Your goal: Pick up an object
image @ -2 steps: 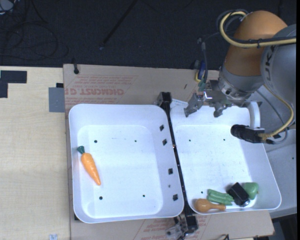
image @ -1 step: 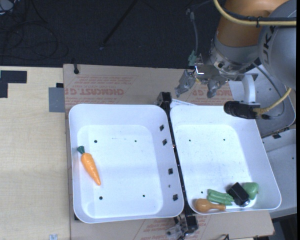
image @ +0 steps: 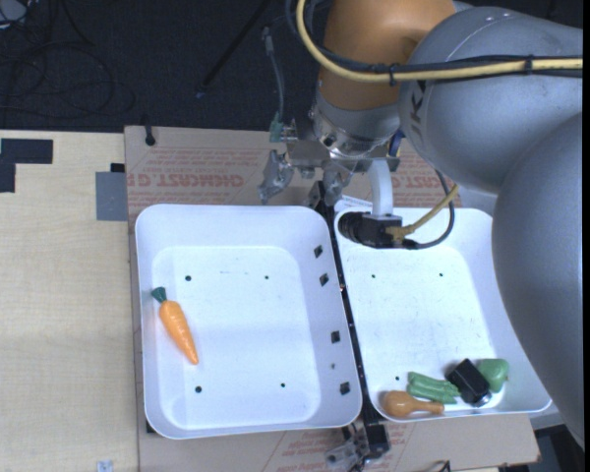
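A sheet of cardboard (image: 206, 170) lies under both bins, printed with red writing that reads upside down and mirrored from here; the letters cannot be made out for certain.

There are two white bins. The left bin (image: 238, 226) holds one thing: an orange toy carrot (image: 178, 330) with a green top, lying near the bin's left wall.

The right bin (image: 428, 293) holds four things, all gathered in its near right corner: one tan pear-shaped toy (image: 411, 404) against the front wall, one green pod-like piece (image: 433, 387) just behind it, one black block (image: 469, 381) touching the pod's right end, and one bright green piece (image: 494, 370) just beside the block.

The gripper (image: 310, 187) hangs over the far edge where the two bins meet, well apart from every toy. Whether it is wide or narrow cannot be told. Nothing shows in it.
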Available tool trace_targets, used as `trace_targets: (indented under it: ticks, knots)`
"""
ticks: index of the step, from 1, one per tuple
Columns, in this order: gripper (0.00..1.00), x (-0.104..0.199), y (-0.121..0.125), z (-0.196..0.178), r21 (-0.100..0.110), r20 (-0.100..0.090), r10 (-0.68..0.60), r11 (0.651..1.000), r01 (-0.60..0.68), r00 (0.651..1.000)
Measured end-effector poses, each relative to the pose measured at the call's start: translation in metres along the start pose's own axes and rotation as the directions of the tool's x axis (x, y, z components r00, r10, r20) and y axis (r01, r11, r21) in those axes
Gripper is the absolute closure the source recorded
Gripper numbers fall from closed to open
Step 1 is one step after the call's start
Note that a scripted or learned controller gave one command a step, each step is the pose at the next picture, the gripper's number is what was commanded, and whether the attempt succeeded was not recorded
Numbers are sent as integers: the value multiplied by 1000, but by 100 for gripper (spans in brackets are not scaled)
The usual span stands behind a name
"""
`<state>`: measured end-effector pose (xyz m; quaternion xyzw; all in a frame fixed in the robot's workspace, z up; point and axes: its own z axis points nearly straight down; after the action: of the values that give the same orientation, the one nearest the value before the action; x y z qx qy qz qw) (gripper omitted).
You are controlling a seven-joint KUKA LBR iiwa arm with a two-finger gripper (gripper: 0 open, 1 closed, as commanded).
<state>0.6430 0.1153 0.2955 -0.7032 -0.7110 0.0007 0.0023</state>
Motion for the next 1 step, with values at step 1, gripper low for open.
trace_targets:
  ticks: [1]
  knots:
    - [100,-7,0,-11,1,4,6,1000,-6,1000]
